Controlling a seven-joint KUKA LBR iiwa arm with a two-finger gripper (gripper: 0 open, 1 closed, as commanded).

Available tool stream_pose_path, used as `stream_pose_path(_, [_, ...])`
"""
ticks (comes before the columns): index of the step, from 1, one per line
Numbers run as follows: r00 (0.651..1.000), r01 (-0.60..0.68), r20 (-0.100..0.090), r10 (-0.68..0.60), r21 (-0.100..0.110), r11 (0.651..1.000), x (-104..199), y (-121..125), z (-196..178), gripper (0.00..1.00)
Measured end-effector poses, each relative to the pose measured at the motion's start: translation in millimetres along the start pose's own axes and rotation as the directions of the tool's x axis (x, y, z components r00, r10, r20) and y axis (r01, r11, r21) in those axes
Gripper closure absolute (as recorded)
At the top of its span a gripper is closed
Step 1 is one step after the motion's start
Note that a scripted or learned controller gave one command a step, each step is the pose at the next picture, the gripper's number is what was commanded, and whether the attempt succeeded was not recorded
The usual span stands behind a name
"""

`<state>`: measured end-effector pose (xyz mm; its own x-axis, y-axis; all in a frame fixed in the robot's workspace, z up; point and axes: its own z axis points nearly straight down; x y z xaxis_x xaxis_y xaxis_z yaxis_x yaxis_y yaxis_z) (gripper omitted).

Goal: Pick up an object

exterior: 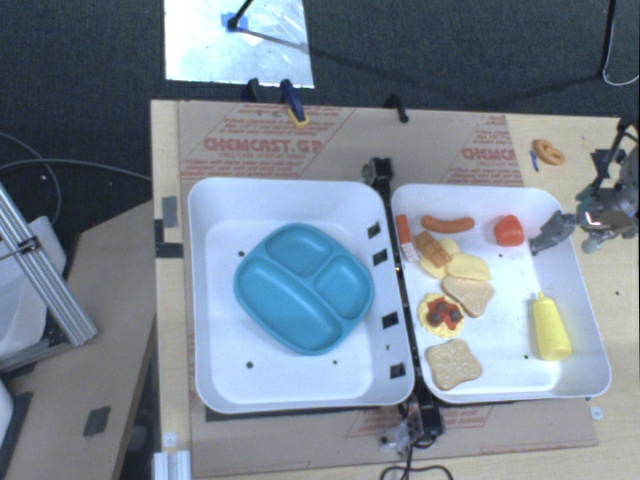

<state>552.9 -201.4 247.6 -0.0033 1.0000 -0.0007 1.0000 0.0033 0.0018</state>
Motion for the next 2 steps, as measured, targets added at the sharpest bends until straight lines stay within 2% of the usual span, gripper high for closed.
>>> stream_pose_path(1, [1.000,0.002,0.006,-0.002,-0.018,1.000,-5.6,-45.5,136.7,0.00])
stream_pose_path(2, [1.000,0.008,0.000,-0.008,-0.007,1.000,34.2,37.4,161.4,0.00])
